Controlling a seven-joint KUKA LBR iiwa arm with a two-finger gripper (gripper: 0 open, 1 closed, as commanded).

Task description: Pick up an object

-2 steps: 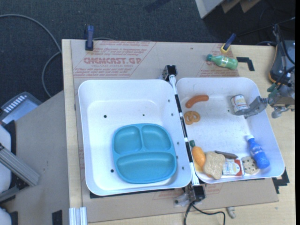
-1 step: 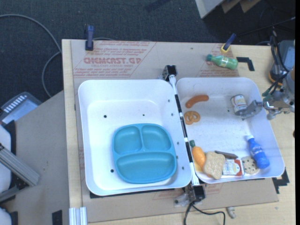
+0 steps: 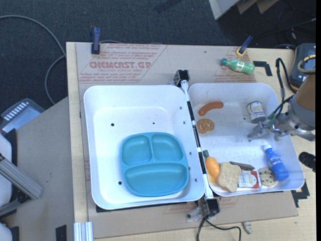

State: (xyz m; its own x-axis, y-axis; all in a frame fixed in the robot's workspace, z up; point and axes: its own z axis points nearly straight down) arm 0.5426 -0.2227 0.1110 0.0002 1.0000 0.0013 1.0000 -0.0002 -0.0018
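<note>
Broadly, the tabletop [image 3: 75, 134] carried two shallow white bins side by side: the left bin [image 3: 100, 134] held a blue divided plate [image 3: 153, 163], and the right bin [image 3: 228, 92] held all the small things. The grey arm [image 3: 307, 104] reached in over the right bin's far edge, with the claw [image 3: 261, 130] low above the bin floor, near the middle of its right half.

By my reading, the step in hand was the approach: the claw sat among candidates but gripped none of them. A small can [image 3: 256, 111] lay just beyond its tip, and a blue bottle [image 3: 276, 163] lay just on its near side, neither clearly touching it. The next move would call for settling on one target, centring over it and closing squarely; the can, lying on its side, might roll away.

How wide the claw stood could not be told, since its tip was a grey blur against white plastic, and nothing was seen pinched in it.

Smaller pieces lay farther left: a sausage [image 3: 210, 107], a pretzel [image 3: 205, 126], an orange carrot [image 3: 212, 167] and a slice of bread [image 3: 229, 176] near the front wall. A green bottle [image 3: 237, 65] rested outside the bins.
</note>
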